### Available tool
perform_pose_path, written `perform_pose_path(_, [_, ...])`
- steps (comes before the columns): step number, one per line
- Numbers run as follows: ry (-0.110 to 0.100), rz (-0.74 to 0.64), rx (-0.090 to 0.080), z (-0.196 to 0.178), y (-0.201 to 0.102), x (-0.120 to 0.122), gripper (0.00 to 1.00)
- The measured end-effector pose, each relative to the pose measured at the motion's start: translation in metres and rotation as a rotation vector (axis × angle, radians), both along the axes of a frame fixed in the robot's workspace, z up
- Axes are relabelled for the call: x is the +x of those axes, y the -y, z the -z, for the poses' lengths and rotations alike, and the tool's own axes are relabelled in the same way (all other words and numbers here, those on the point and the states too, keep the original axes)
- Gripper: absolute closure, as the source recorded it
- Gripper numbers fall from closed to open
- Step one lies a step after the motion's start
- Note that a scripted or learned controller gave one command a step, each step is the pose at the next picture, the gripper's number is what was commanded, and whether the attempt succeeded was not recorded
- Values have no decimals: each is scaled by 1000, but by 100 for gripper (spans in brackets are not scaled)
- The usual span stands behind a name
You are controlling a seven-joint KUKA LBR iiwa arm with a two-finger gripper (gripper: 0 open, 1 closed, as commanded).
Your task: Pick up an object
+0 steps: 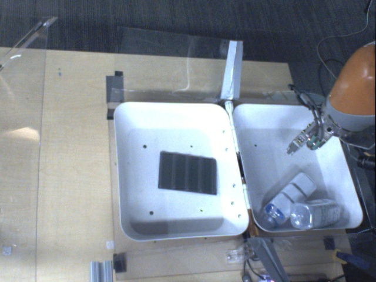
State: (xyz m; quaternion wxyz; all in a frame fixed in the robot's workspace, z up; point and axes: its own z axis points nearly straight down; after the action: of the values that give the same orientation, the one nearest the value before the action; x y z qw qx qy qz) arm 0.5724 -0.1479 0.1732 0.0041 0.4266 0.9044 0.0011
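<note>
I see two smooth white plastic bins (176,113); a matt black ribbed pad (188,173); clear glossy plastic bottles (305,213); a pale wood-look bench (64,157).

white bins (176,113), dark ribbed pad (188,173)

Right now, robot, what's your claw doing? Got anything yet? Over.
Gripper above right bin, holding nothing. Two clear bottles lying at bin's near end. Nothing in the way.

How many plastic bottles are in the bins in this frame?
2, both in the right bin, near its front edge: one bottle with a blue cap lying diagonally, and one clear bottle beside it, touching. Nothing seems hidden beneath them.
</note>
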Motion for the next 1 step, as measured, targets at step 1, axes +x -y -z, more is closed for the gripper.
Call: perform_pose_path(1, [0, 0, 0, 0, 0, 0, 0])
